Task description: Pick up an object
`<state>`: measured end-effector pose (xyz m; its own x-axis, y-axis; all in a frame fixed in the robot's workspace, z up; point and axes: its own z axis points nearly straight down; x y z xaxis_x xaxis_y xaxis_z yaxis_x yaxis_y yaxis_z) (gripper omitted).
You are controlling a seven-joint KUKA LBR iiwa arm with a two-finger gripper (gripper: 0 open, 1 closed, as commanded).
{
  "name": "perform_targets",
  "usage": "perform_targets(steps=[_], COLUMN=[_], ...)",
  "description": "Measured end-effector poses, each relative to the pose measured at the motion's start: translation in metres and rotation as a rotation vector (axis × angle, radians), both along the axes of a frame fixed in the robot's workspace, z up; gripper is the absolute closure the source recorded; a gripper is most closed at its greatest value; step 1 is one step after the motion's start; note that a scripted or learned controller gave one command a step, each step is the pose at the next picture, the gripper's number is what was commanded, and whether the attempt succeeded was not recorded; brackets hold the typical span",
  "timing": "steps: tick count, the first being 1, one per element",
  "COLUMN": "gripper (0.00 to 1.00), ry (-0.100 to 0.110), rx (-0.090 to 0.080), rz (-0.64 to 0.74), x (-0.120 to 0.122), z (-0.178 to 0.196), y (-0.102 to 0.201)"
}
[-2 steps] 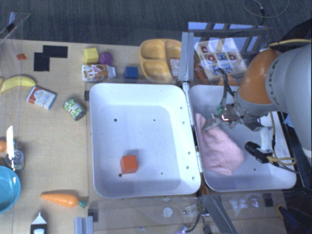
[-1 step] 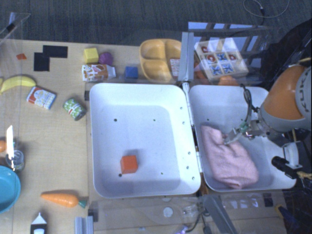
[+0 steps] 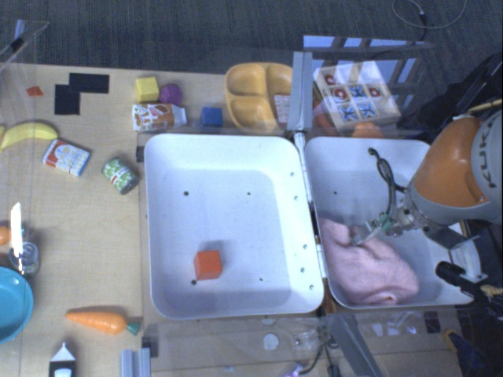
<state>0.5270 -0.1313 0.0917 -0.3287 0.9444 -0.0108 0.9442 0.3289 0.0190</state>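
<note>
Camera view has our pincer (image 3: 371,232) low in the right bin (image 3: 346,163), touching the upper edge of the pink cloth (image 3: 369,269), which lies bunched just below and to the left of it. Whether the pincer is apart or together we cannot tell; the tips are small and blurred against the fabric. We judge this as the grasping step, with the cloth as the chosen thing. Next we need a firm pinch on a fold and a straight lift, watching that the soft cloth does not slip out. Far to the pincer's left, in the other bin (image 3: 169,159), sits an orange block (image 3: 208,265), well apart and untouched
</note>
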Motion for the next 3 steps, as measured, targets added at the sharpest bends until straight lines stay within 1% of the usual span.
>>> perform_targets(steps=[1,2,3], gripper=[0.00,0.00,0.00], ry=[-0.003,0.003,0.005], rx=[-0.001,0.004,0.006], rz=[-0.002,-0.075,-0.205], x=[-0.018,0.008,0.064], z=[0.000,0.000,-0.001], y=[0.012,0.039,0.038])
